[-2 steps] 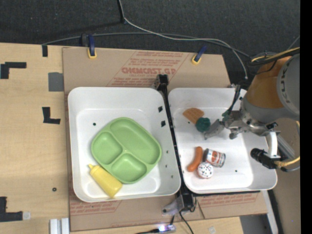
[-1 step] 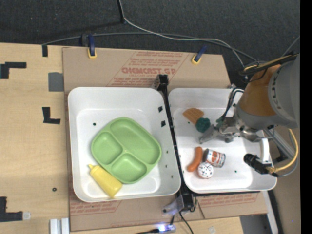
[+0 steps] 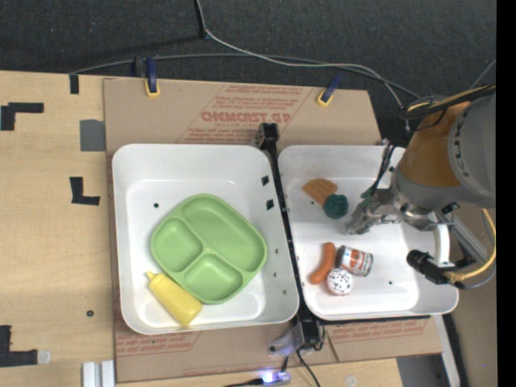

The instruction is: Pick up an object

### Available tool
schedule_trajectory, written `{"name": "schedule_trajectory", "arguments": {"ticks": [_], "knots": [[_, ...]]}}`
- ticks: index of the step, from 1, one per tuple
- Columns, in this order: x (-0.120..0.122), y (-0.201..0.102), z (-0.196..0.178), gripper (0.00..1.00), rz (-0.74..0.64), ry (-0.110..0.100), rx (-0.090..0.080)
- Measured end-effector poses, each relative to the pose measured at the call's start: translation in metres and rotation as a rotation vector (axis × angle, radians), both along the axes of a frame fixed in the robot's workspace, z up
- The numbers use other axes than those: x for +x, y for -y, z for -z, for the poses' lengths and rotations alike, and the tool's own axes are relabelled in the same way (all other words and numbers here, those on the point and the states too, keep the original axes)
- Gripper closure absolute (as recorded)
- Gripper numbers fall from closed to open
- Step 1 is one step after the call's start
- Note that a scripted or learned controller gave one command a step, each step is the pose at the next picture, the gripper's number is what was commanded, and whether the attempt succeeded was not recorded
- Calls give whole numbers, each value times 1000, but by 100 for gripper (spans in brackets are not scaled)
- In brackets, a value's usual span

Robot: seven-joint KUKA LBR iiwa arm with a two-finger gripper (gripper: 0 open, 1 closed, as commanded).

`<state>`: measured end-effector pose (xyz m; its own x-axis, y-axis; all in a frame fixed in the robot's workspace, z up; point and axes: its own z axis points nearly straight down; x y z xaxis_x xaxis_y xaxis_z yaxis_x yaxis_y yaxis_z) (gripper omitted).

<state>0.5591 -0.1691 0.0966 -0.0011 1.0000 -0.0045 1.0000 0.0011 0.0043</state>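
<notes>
**Pincer low in the right bin, near the toy food**

The grey arm [image 3: 472, 147], with its orange band [image 3: 427, 147] above the wrist, reaches in from three o'clock and bends down into the right bin [image 3: 403, 301]. Its gripper [image 3: 360, 220] sits low over the bin floor, roughly at the bin's centre. The fingers are dark and small against the white plastic; whether they are spread or closed cannot be told from this slant, and nothing can be seen between them.

The things to be picked lie close by. A dark green ball [image 3: 336, 206] rests just at nine o'clock of the gripper, near it but with a sliver of white showing between. Beside the ball, at its ten o'clock, lies a tan, toast-like piece [image 3: 319, 189]. At six o'clock of the gripper lies a small can with a red and white label [image 3: 355, 260], on its side. Just left of the can is an orange-red sausage [image 3: 322, 263], tilted, and at the can's seven o'clock a white ball with dark spots [image 3: 339, 282], touching or nearly touching both.

The left bin [image 3: 133, 176] holds a light green divided plate [image 3: 210, 248] near its centre, and a yellow squeeze bottle [image 3: 173, 298] lying at the plate's seven o'clock, its side against the plate's rim.

Both bins rest on a cardboard sheet [image 3: 242, 111] with red print, clipped at twelve o'clock.
</notes>
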Motion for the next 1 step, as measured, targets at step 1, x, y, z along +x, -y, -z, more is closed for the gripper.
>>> {"name": "schedule_trajectory", "arguments": {"ticks": [1], "knots": [[3, 0, -63, 100, 0, 0, 3]]}}
